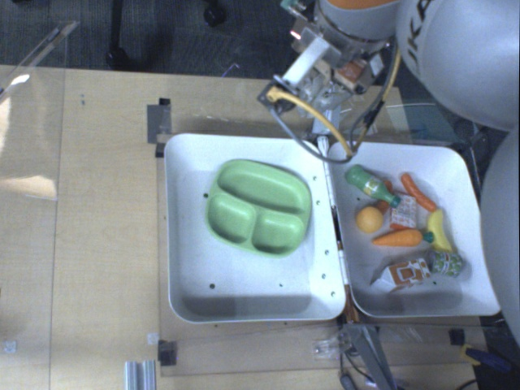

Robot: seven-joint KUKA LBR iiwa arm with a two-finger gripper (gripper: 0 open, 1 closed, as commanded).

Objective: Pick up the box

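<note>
- The left bin (pixel 183 218) holds a green tray (pixel 258 207) with three compartments, lying slightly tilted toward the bin's middle; nothing shows inside its compartments.
- The right bin (pixel 463 169) holds a cluster of small items: a green bottle (pixel 370 184) near the upper left, an orange ball (pixel 369 219) below it, a carrot (pixel 397 237) lying sideways, a second carrot (pixel 415 191) angled at the upper right, a yellow banana (pixel 439 229) and a small white packet (pixel 403 212) among them.
- The box (pixel 408 273), brown and white, lies on its side in the lower part of the right bin, just below the sideways carrot and beside a small green can (pixel 448 263).
- The gripper (pixel 323 104) hangs above the far rims of the bins, near the seam between them, with a yellow cable (pixel 313 112) looping under it.
- Whether its fingers are apart or together cannot be told from this angle; nothing is seen between them, and the gripper is well apart from the box.
</note>
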